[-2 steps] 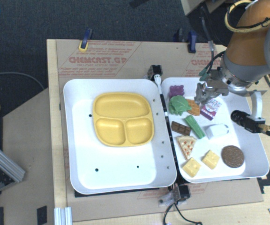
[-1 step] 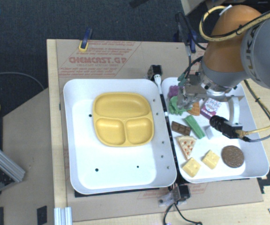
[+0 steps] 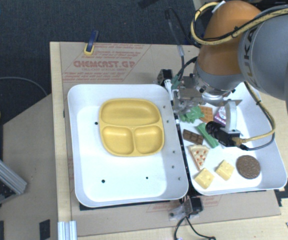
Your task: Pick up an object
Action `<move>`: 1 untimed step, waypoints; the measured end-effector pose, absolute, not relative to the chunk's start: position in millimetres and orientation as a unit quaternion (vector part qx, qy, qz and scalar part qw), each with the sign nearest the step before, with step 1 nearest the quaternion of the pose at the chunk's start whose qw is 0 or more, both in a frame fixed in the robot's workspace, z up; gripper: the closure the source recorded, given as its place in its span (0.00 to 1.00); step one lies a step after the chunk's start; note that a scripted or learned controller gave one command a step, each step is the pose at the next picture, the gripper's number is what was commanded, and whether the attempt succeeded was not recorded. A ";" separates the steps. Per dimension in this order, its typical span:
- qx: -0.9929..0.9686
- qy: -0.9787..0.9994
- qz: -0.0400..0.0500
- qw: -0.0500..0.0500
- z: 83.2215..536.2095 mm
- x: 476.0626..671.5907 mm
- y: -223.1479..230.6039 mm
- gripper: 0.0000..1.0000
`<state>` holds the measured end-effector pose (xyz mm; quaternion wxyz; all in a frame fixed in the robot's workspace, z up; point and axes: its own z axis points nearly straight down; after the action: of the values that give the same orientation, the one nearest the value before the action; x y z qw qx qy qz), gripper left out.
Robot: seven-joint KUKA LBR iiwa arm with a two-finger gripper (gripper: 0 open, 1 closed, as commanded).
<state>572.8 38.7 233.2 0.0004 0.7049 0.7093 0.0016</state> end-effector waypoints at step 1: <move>0.706 0.708 -0.001 -0.001 217.9 577.0 68.1 1.00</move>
<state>577.0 68.1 217.9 -0.0007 0.7063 0.7079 -0.0007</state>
